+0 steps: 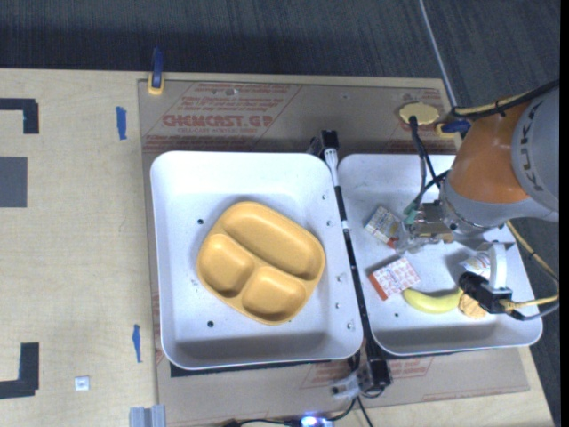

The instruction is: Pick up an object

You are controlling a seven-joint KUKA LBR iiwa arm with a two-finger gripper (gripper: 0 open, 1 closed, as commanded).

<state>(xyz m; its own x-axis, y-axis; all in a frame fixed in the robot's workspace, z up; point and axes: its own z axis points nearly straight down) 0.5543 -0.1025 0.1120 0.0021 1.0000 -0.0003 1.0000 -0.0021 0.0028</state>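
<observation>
While my arm (498, 163) extended in from the right, my claw (425, 228) stood over the middle of the right bin (382, 178), and its state, apart or together, could not be read from above. A pale printed packet (382, 223) lay just left of the claw; contact between them could not be confirmed. A red-and-white packet (394, 277) lay nearer the front, close to the bin's left wall, and a banana (429, 302) lay just beside it along the front wall. Bare floor was available in the back left corner of this bin. The left bin (178, 238) was occupied by a yellow compartment tray (260, 261), set at a slant, with open margins on all four sides. Both bins sat edge to edge on a cardboard sheet with red print (222, 114). The sheet lay on a pale wooden bench (71, 265) marked with blue tape (121, 123). Dark carpet (267, 16) ran beyond the bench's far edge.
</observation>
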